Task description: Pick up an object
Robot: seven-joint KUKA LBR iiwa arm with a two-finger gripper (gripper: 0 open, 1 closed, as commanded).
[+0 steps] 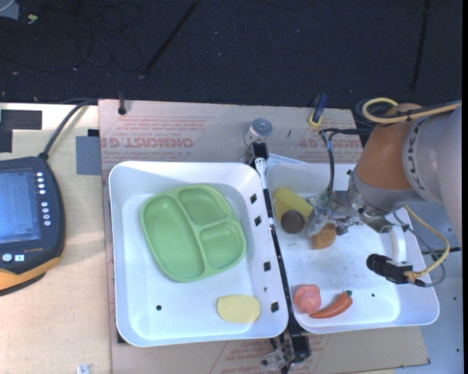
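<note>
Under gripper, right bin: tan, lumpy object; gripper opening unclear, hold indiscernible.

Glossy green plastic tray, smooth white bins

Grey arm cut off at right edge; gripper fingers blurred above the small tan lump, state indeterminate.

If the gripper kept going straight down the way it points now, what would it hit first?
Most likely the tan food piece directly under the gripper in the right bin, though depth is hard to judge from this slant.
</note>
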